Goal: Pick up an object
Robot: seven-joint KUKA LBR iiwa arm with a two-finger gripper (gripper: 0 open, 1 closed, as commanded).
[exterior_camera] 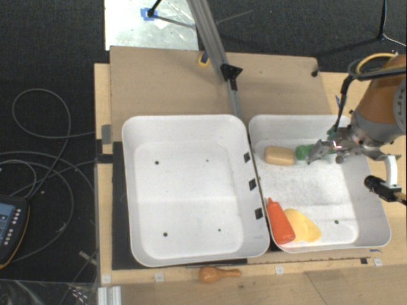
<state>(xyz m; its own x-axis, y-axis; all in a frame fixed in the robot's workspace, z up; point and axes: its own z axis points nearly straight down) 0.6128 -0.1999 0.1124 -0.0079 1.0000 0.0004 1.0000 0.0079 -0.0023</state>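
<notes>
Arm enters from the right, orange band (381, 103) above the wrist, wrist body grey. It is angled down and leftward over the right bin (372, 234), reaching toward the bin's upper part. Gripper (316, 152) sits low in the upper area of that bin, fingers pointing left. Its tips are right at a green object (304, 150); contact or overlap is visible, but the view is too small and blurred to resolve whether the object lies between the fingers. Finger state: cannot tell.

Green object: small, rounded, bright green, lying on the bin floor near the back wall. Its right side is partly covered by the gripper tips. Just to its left, touching or nearly so, lies a tan block (279, 155), oblong with rounded corners, long axis roughly left-right.

Other contents of the right bin, front-left corner: an orange-red bottle-shaped item (280, 221) lying along the left wall, narrow end pointing toward the back; a yellow soft-looking item (304, 226) just beside it on the right, touching it. Both are well apart from the gripper.

Left bin (137, 170): white floor with a few small dark spots.

On the bench in front of the bins, outside both, a tan pear-shaped item (217, 273) lies on its side.
</notes>
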